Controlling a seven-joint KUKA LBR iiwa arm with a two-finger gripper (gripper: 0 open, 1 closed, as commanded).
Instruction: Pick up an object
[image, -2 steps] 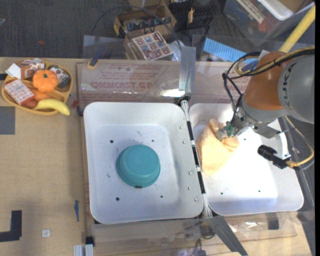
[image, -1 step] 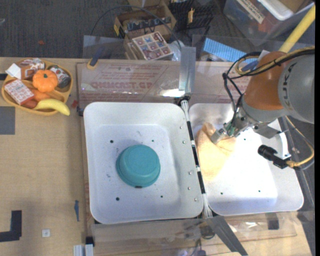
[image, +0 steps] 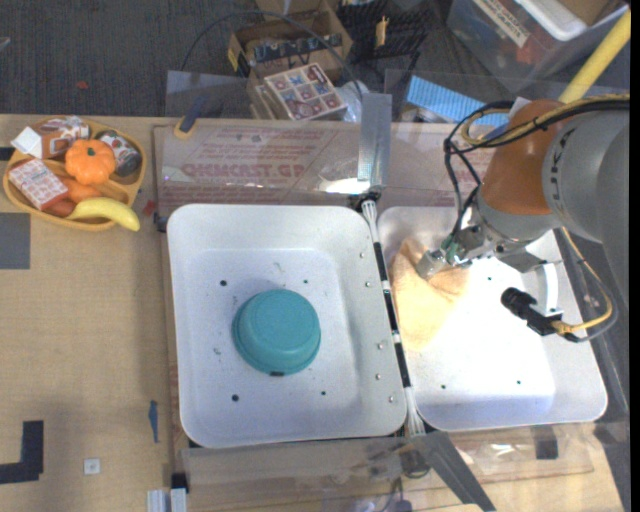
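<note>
Teal bowl (image: 277, 331) far from gripper (image: 437, 262)

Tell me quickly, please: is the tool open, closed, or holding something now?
Tool: cannot be told; it sits low in the right bin, over a pale tan object.

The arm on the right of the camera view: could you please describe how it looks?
The grey, rounded metal arm carries a broad orange band above the wrist. Thin black cables loop beside it. Its small grey metal hand has a spot of green, and a black part juts out nearby.
</note>
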